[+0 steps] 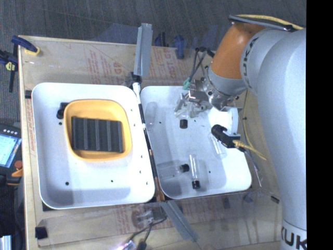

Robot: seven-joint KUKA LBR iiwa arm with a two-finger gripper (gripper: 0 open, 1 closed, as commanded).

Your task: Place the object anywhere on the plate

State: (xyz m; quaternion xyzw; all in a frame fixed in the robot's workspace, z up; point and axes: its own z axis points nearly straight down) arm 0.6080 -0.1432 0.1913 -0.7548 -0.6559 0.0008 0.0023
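Observation:
A yellow plate (97, 108) with a dark ridged centre lies in the left bin (52, 176). My gripper (188, 107) hangs over the far part of the right bin (237, 178), well apart from the plate. Just in front of it a small black piece (183, 123) rests on the bin floor. Nothing shows between the fingers. Near the front of the right bin a clear tube with a black cap (194, 172) lies beside another small black piece (183, 167).
A clear, hard-to-see item (151, 111) lies by the right bin's left wall, and another (219, 146) lies on its right side. A small black thing (61, 111) sits at the plate's left edge. The grey arm (281, 113) covers the bench's right side.

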